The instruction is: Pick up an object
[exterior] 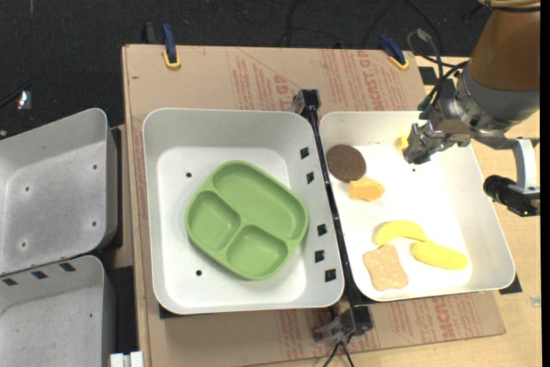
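Observation:
In the right bin [481, 211] lie a round brown cookie [345, 161], an orange wedge [367, 190], a yellow banana piece [399, 231], a yellow lemon-like piece [439, 255] and a tan toast slice [385, 267]. My gripper [418, 148] hangs low over the bin's far right part, right of the cookie. A small yellow bit [402, 142] shows at its left side; whether it is held I cannot tell.
The left bin [163, 211] holds a green divided plate [247, 219]. Both bins rest on a cardboard sheet [241, 77] clipped to the bench. White trays [51, 185] sit off to the left. Cables trail from the arm's wrist.

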### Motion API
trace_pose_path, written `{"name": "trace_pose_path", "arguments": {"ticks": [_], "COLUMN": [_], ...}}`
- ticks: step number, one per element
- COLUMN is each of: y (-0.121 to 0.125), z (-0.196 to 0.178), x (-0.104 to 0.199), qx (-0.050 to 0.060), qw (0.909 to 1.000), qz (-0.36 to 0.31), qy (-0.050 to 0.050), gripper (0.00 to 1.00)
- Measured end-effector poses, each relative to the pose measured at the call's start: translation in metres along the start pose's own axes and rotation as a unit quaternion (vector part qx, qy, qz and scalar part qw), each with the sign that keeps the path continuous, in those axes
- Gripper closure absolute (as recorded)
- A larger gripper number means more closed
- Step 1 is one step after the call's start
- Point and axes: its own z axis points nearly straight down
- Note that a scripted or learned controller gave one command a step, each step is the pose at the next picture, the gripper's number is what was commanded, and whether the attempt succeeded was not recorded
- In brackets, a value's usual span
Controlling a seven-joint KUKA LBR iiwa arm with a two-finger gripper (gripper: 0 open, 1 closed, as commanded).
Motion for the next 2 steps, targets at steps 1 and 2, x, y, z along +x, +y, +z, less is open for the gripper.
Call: {"name": "trace_pose_path", "arguments": {"ticks": [1, 2], "y": [0.001, 0.002], "z": [0.003, 0.011], "x": [0.057, 0.113], "qx": [0.002, 0.002], "qw": [1.0000, 1.0000], "qz": [-0.002, -0.003], "qy": [0.001, 0.001], "gripper": [1.00, 1.00]}}
